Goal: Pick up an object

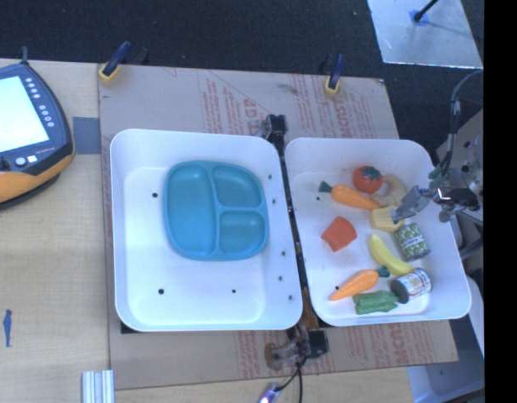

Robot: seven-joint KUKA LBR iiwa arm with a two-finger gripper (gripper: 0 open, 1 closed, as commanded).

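The table (49,259) under me is pale wood with a brown cardboard sheet (242,99) clamped on top. On the sheet sit my two white bins side by side. The left bin (141,309) carries a blue divided plate (215,210) lying flat near its middle. The right bin (326,154) holds all the small things: a carrot (352,197) with a tomato (367,178) just behind it, a red block (338,232) nearer the centre, a yellow banana (388,256), a second carrot (355,284), a green vegetable (374,302) at the near edge, a tin can (412,284) on its side just beside that, and a green-labelled can (411,242) next to the banana. A pale yellow piece (384,217) lies near the first carrot. My jaws (416,198) hang over the right bin's far right side, above that yellow piece and the green-labelled can, and they look spread apart, with nothing between them. A handheld control pad (23,137) rests at the table's left edge.
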